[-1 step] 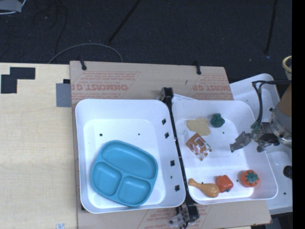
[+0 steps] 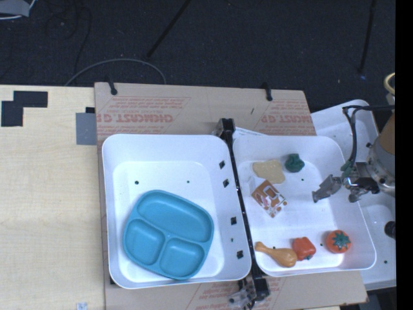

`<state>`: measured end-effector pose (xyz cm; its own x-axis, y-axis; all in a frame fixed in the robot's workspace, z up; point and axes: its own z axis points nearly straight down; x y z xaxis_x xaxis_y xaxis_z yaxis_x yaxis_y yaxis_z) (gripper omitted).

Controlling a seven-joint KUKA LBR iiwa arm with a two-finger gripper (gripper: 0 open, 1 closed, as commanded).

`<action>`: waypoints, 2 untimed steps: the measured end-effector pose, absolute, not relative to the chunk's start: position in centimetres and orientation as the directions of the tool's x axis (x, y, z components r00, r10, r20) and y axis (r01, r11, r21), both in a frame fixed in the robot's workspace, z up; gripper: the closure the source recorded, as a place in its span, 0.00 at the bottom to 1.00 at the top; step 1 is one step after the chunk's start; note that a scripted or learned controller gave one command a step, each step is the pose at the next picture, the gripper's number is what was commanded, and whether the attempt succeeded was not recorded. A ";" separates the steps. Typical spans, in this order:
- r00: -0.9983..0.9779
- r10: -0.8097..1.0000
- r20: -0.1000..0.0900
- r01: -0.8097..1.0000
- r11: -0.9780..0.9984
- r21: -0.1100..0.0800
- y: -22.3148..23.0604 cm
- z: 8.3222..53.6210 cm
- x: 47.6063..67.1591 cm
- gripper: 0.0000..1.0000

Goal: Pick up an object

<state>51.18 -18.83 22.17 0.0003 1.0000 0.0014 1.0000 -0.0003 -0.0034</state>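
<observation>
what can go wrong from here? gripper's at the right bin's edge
1. The gripper hangs over bare floor of the right bin; closing here likely grabs nothing.
2. The orange block touches the drumstick toy; a grasp there may nudge both.
3. The tomato toy sits near the bin wall, leaving little clearance.

Right bin: bare floor in middle, between upper cluster and lower row. Upper cluster: beige piece, green toy, brown-white packet. Lower row near front wall: drumstick, orange block, tomato. Left bin: blue divided plate takes most floor; strip along back wall bare.
</observation>
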 end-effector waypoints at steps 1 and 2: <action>0.000 1.000 0.003 1.000 0.000 -0.009 -18.7 15.8 50.7 0.00; 0.000 1.000 0.004 1.000 0.000 -0.009 -18.5 9.5 50.0 0.00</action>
